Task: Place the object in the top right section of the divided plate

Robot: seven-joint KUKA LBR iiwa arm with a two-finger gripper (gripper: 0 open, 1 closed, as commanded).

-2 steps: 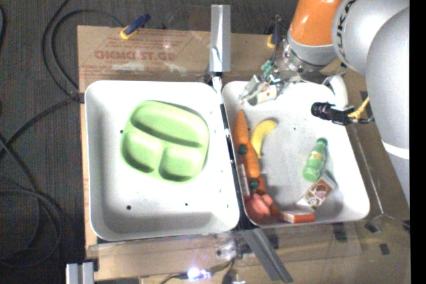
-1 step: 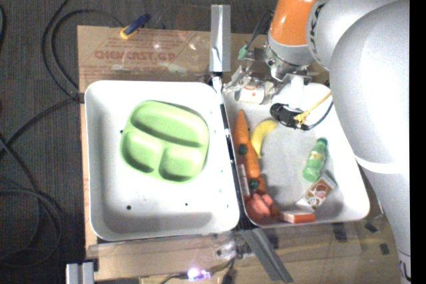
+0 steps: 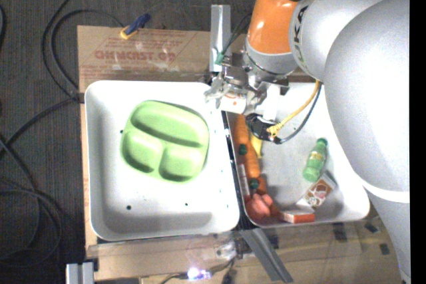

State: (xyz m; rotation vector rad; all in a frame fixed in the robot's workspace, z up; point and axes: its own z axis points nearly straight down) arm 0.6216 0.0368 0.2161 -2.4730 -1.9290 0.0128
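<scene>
While tool (image 3: 234,100) hovers, carrot (image 3: 250,166) just below

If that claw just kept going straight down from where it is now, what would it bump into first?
Probably the carrot at the left edge of the right bin, right below the gripper. Depth is hard to judge; it might meet the bins' rims instead.

Arm (image 3: 346,70) reaches in from right; end effector (image 3: 233,95) points down.
</scene>
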